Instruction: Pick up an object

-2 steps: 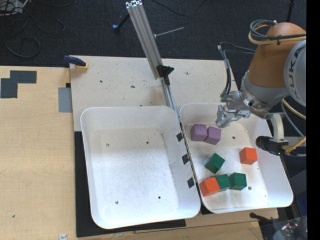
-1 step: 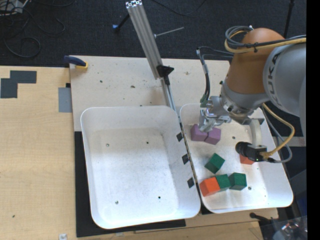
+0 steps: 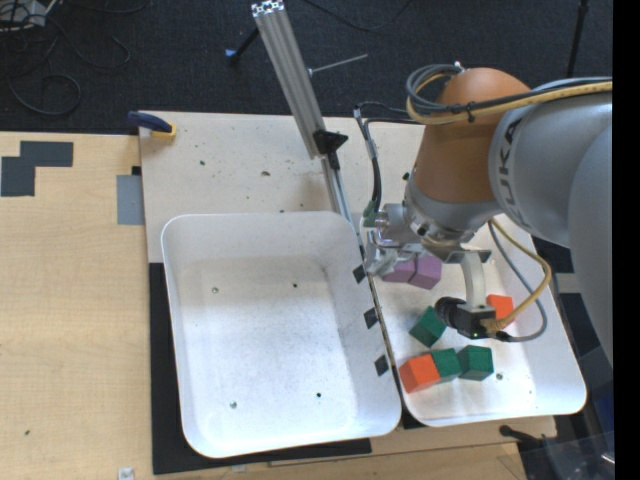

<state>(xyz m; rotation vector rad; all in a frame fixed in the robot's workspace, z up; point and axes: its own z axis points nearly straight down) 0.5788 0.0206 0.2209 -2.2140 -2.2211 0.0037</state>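
Approach step, nothing lifted yet. Arm (image 3: 520, 178) in from 3 o'clock, wrist low over right bin (image 3: 560, 388). Gripper (image 3: 385, 253) down at bin's 10 o'clock corner, right against divider edge, touching or just beside purple block (image 3: 420, 270). Finger state: cannot tell, hidden under wrist and cabling.

Task objects all in right bin: purple block at 11 o'clock of bin; green block (image 3: 429, 325) near centre; orange block (image 3: 419, 371) at 7 o'clock, touching a second green block (image 3: 446, 364), with a third green block (image 3: 477, 361) just beside it at 3 o'clock. Small orange piece (image 3: 500, 308) at 2 o'clock of centre, next to a black part of the arm's fittings. Left bin (image 3: 200, 268) well apart at 9 o'clock.

Likely target: purple block, closest to gripper. Next move calls for centring over block, clear of bin wall, closing on opposite faces, then straight lift. Risk: block jammed against wall, or nudged sideways instead of grasped.
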